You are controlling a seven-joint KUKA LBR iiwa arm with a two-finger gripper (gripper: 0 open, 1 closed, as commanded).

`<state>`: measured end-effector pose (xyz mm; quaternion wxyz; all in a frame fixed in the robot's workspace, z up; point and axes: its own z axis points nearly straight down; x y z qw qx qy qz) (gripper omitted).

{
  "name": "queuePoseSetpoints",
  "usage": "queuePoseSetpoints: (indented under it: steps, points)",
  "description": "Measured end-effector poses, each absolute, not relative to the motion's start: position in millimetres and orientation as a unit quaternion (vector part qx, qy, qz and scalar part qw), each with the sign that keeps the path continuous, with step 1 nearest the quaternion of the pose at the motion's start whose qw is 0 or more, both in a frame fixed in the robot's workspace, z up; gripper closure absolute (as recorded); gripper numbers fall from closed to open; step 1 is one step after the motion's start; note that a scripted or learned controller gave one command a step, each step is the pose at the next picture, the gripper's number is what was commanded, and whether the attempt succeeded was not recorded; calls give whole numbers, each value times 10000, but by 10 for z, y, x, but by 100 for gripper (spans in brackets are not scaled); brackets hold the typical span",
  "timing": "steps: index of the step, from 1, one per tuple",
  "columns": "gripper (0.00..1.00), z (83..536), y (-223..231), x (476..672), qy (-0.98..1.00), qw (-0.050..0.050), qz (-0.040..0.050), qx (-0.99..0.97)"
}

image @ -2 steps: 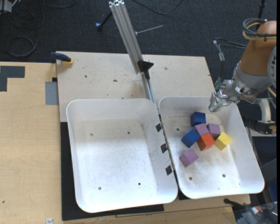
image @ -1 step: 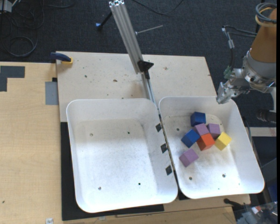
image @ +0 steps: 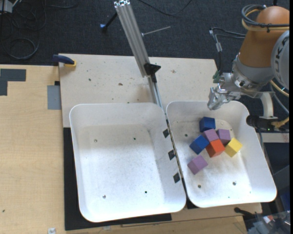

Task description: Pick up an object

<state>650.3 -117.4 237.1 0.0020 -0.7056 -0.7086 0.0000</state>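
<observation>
Several small blocks lie clustered in the right bin (image: 256, 179): two blue blocks (image: 207, 124) (image: 198, 144), an orange block (image: 215, 147), a yellow block (image: 233, 147), and purple blocks (image: 197, 164) (image: 224, 135). My gripper (image: 216, 101) hangs above the far edge of the right bin, up and slightly right of the upper blue block, clear of the cluster. Nothing shows between its fingers.
The left bin (image: 88, 130) sits beside the right one, with black clips (image: 171, 154) along the shared wall. A slanted aluminium bar (image: 135, 35) rises from behind the bins. A blue and yellow clamp (image: 64, 60) rests at the bench's far left corner.
</observation>
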Motion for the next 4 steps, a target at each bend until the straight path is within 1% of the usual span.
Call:
queuePoseSetpoints:
  steps: [1, 2, 3, 4]
  points:
    - [100, 2297, -705, 6438, -7087, 25, 10, -7056]
    - [100, 2196, -164, 6510, -7085, 24, 10, -7057]
    - [100, 2200, 426, 6445, -7090, 26, 12, -7052]
    - [100, 2353, 917, 6460, -7087, 11, 0, -7055]
